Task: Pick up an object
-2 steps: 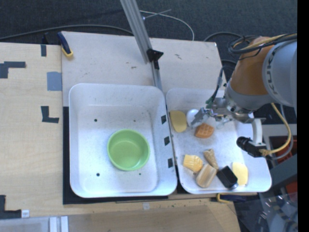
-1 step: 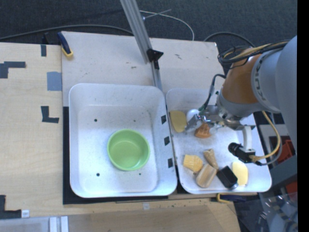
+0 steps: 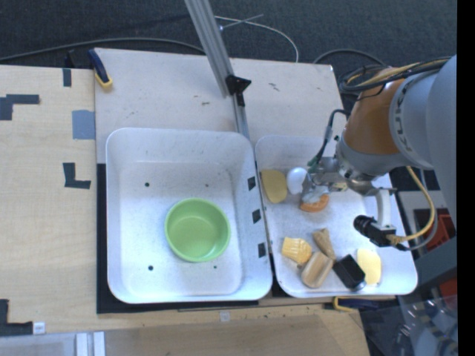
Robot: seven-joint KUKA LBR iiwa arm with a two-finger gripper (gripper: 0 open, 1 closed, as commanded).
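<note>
Over the right bin (image 3: 407, 277), the grey arm (image 3: 404, 121) is reaching in from the right and positioning the gripper (image 3: 318, 188) low above an orange piece (image 3: 315, 203). Whether the claw is released or clenched cannot be told from this angle; it is possibly touching the orange piece. A pale round object (image 3: 296, 179) and a yellow wedge (image 3: 274, 185) are lying just beside it. Near the front wall, a yellow block (image 3: 296, 251), two tan pieces (image 3: 318, 262), a black object (image 3: 348, 271) and a pale yellow item (image 3: 369, 264) are clustering. A green bowl (image 3: 197, 230) is sitting in the left bin (image 3: 126, 199).
</note>
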